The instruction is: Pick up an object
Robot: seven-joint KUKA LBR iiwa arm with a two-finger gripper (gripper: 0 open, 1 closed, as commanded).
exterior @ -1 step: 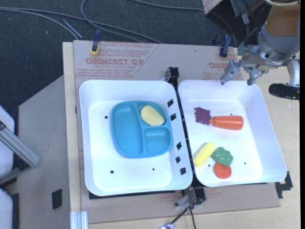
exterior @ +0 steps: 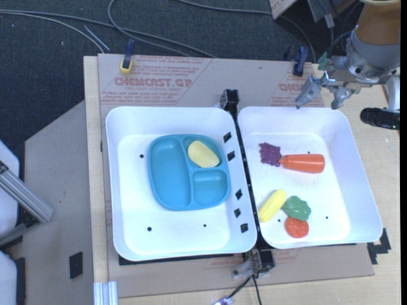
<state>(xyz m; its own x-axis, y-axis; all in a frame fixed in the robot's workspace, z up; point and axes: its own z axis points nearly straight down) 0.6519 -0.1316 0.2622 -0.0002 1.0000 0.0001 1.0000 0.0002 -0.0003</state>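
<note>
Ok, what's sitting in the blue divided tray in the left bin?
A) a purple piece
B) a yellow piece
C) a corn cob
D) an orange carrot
B: a yellow piece lies in the upper right compartment of the blue tray; the carrot and corn cob lie in the right bin.

Table (exterior: 191, 78) is carrying two white bins sitting side by side, touching. Left bin (exterior: 127, 227) and right bin (exterior: 356, 196) are both resting flat on the board.

Left bin (exterior: 121, 189) holds tray (exterior: 166, 176) with lemon (exterior: 203, 153) in it; right bin (exterior: 356, 189) holds carrot (exterior: 303, 162), corn (exterior: 272, 205), tomato (exterior: 296, 227); gripper (exterior: 323, 94) behind right bin.
</note>
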